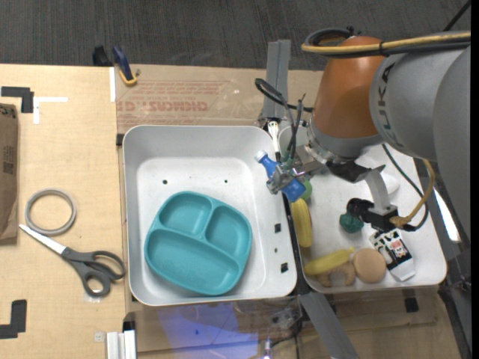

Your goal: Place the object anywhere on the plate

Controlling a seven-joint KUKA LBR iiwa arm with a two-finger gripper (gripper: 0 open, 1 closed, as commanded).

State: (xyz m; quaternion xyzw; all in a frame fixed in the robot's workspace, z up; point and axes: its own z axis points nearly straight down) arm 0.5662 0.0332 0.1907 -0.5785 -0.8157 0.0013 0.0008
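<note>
The big grey arm with its orange band [352, 88] reaches in from the right and hangs over the seam between the two shallow white plastic bins. The left bin [142, 155] holds a teal plastic plate with three compartments [198, 243], lying flat toward its front. The right bin [434, 271] carries the loose items: a yellow banana [301, 223] along its left wall, a second yellow banana-shaped piece [328, 261] near the front, a round tan ball [368, 265] beside that, a small dark green piece [350, 221] and a white and black item [394, 249]. At the arm's tip the two-finger gripper [283, 176] sits over the dividing rim, with a small blue and green object [293, 188] right at it; I cannot tell how its claw stands. On the tan bench to the left lie grey-handled scissors [75, 259] and a roll of tape [50, 211].
</note>
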